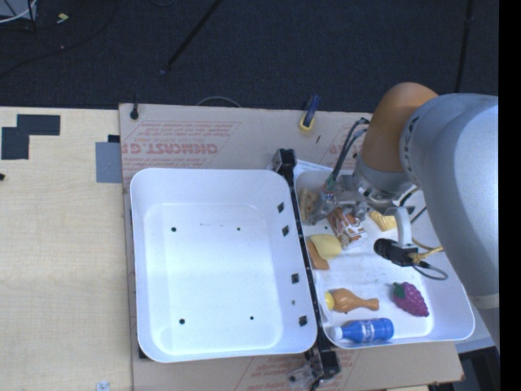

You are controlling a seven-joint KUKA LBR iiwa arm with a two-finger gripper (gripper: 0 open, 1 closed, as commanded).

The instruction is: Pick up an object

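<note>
Your gripper sits low in the right bin, above the blue bottle, over a snack packet.

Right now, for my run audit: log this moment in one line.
gripper: low in right bin, among toys | grasp: unclear | blue bottle, purple grapes: untouched

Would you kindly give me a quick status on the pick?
Gripper low in right bin, among toys at its far end. Nothing seen lifted. Grapes, bottle lie loose nearer.
</note>
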